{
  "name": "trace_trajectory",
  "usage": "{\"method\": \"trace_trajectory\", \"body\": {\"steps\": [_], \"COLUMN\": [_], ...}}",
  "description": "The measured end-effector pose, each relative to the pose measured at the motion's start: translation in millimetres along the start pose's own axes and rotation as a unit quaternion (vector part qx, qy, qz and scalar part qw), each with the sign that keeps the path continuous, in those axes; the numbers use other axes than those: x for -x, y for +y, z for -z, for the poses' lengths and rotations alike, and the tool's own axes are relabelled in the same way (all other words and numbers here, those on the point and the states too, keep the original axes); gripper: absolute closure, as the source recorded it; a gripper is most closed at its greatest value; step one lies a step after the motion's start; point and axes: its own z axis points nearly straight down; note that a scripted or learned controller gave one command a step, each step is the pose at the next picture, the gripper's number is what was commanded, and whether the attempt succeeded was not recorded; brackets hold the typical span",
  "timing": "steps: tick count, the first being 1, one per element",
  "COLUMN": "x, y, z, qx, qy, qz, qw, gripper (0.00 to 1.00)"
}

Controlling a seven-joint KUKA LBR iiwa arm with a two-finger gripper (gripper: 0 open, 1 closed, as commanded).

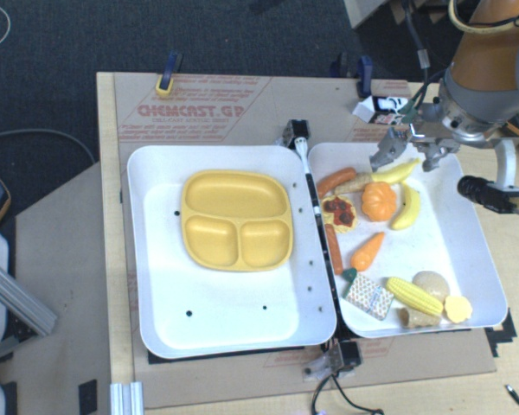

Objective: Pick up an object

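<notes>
The jaws hang spread and released, nothing between them, just above a banana at the far end of the right bin. The arm slants down from the upper right, wrist bent toward the toy food.

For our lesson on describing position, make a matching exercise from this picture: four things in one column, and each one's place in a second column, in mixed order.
Things:
1. yellow tray
2. corn
3. pumpkin
4. gripper

Places:
A. near the front edge of the right bin, beside a checked block
B. in the left bin
C. over the far end of the right bin, above a banana
D. in the right bin, between a pizza slice and a second banana

Pairs: 1-B, 2-A, 3-D, 4-C
</notes>
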Motion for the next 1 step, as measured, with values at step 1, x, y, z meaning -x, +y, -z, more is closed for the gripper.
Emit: {"method": "trace_trajectory", "body": {"steps": [1], "x": [-0.3], "y": [2.3], "z": [8.3], "qx": [0.007], "qy": [-0.001], "qz": [0.001], "qw": [1.0000], "gripper": [0.00]}}
